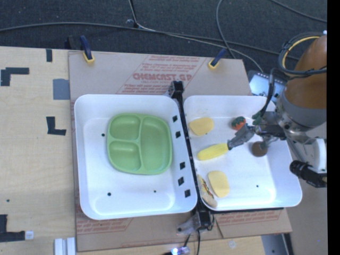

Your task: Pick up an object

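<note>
Banana [212, 152] lies in the middle of the right bin [276, 195], and I see the gripper [235, 142] low over it, its dark tip just beside the banana's right end. I can't tell whether it's open or closed from here. Around it I count 2 yellow pieces: 1 [201, 126] above the banana, 1 [218, 184] below. A small red-green item [238, 123] and a brown lump [259, 149] lie near the arm. The left bin [90, 195] holds a green tray [140, 144].
</note>
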